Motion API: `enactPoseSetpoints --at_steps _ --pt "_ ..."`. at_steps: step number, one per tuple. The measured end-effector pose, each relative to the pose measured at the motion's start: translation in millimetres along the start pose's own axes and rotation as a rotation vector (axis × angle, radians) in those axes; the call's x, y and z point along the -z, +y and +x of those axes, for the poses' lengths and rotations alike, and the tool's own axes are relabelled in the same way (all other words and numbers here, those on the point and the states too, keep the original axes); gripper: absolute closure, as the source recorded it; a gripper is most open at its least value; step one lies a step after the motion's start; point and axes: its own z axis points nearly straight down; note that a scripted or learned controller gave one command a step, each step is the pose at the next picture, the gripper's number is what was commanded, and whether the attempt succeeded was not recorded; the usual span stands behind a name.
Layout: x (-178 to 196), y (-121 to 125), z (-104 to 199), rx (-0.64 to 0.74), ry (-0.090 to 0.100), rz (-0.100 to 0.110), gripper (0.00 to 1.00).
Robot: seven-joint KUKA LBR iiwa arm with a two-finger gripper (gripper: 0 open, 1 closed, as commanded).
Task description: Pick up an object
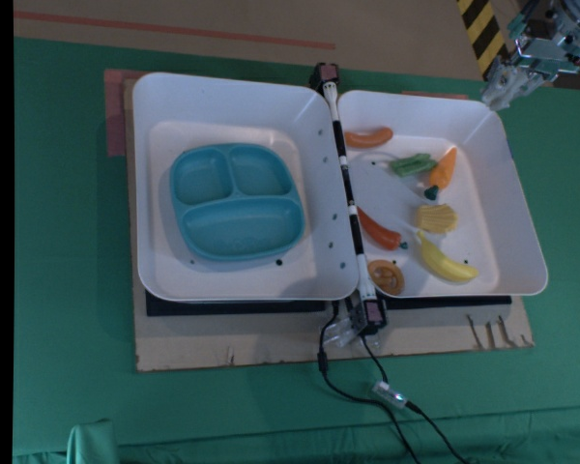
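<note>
The right bin [517, 225] holds several toy foods: an orange sausage [368, 136], a green pea pod [412, 164], an orange carrot [444, 169], a red chili [379, 229], a yellow ridged piece [436, 218], a yellow banana [446, 263] and a round orange cookie [387, 276]. My gripper [506, 87] hangs at the top right, just past the right bin's far corner, above the green mat. Nothing is seen between its fingers.
The left bin [155, 114] carries a blue divided plate [237, 201]. A black-and-white bar [345, 177] runs between the bins. Cables [367, 375] trail off the front of the cardboard base. A yellow-black striped strip [478, 13] lies at the top right.
</note>
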Motion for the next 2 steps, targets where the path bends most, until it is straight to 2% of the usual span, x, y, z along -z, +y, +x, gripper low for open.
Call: enactPoseSetpoints --at_steps 1,2 --pt "-24 50 0 0.001 -0.002 -0.002 1.00" --pt "-10 53 16 0.001 -0.002 -0.003 1.00"
